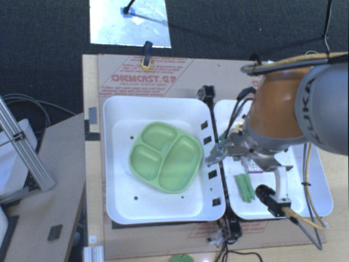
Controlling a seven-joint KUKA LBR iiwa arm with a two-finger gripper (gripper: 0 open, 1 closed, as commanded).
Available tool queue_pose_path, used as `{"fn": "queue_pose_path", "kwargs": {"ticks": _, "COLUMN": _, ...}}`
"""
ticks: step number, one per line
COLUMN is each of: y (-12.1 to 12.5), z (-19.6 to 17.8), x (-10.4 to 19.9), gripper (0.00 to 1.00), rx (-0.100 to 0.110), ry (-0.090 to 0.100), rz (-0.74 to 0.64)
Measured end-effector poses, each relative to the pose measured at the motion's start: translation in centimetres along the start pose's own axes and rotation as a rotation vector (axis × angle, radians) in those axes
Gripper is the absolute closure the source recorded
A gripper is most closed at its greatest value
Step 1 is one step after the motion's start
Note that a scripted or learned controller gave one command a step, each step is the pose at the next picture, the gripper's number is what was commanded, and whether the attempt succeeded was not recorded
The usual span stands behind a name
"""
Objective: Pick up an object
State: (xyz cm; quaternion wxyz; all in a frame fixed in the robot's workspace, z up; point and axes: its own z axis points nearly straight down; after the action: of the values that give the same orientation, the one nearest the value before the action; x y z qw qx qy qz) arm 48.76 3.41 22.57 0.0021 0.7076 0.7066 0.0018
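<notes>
Reaching into the right bin (322, 201) from three o'clock, the arm (289, 108) hangs low over the bin's middle; step judged: approach, nothing seen held.

Near edge, six o'clock: green stick-shaped item (245, 187), lying lengthwise on the right bin's floor, apart from the walls. Likeliest thing to pick. Just beside it at four o'clock, a black cylindrical part (268, 196) of the wrist gear with a yellow cable.

Centre: gripper (256, 160), hidden under the wrist; whether the claw is wide or narrow cannot be told. A small pink-and-white scrap (255, 170) lies beneath it.

Nine o'clock: left bin (117, 212), holding a green divided plate (166, 156), flat, three compartments.

Twelve o'clock, far: cardboard sheet (142, 78) with red print, a yellow-and-blue clamp (146, 55), a shiny panel (130, 15).

Next move calls for shifting toward six o'clock, over the stick, then descending. Obstacles: the black-clipped divider (215, 157) between bins, and cables trailing near the stick.
</notes>
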Motion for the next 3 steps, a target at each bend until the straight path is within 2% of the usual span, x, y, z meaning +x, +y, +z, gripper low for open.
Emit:
{"fn": "queue_pose_path", "kwargs": {"ticks": 1, "y": -0.3, "z": 4.7, "x": 8.6, "gripper": 0.00, "rx": 0.009, "ry": 0.003, "rz": -0.013}}
{"fn": "queue_pose_path", "kwargs": {"ticks": 2, "y": 5.6, "z": 7.4, "x": 20.9, "gripper": 0.00, "rx": 0.000, "ry": 0.007, "rz": -0.016}}
{"fn": "queue_pose_path", "kwargs": {"ticks": 3, "y": 1.0, "z": -8.7, "x": 16.9, "gripper": 0.00, "rx": -0.008, "ry": 0.008, "rz": -0.006}}
